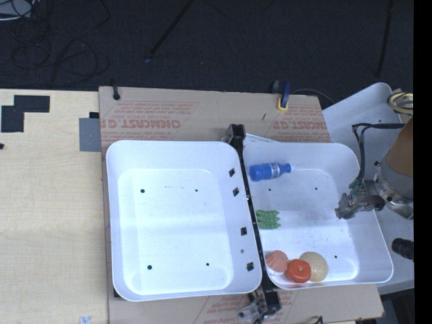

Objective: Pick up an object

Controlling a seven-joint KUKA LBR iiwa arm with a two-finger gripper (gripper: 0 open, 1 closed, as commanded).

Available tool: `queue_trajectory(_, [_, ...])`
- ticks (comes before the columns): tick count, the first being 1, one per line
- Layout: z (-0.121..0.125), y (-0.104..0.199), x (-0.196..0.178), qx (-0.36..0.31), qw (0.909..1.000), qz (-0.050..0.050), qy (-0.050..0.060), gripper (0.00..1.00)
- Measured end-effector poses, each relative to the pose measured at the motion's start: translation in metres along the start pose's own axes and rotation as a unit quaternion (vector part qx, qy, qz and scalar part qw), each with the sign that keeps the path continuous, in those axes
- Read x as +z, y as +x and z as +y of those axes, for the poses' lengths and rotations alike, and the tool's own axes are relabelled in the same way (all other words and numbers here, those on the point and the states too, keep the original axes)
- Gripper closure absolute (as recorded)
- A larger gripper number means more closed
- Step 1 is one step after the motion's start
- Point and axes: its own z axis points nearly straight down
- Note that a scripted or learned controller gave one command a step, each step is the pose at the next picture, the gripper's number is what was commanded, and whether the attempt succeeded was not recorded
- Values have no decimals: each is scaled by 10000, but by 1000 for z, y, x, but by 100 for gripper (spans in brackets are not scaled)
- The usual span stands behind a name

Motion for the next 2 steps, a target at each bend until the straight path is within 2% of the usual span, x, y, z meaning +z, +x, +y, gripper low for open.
queue_trajectory(2, [-1,-2,-19,36,10000,6,13,100])
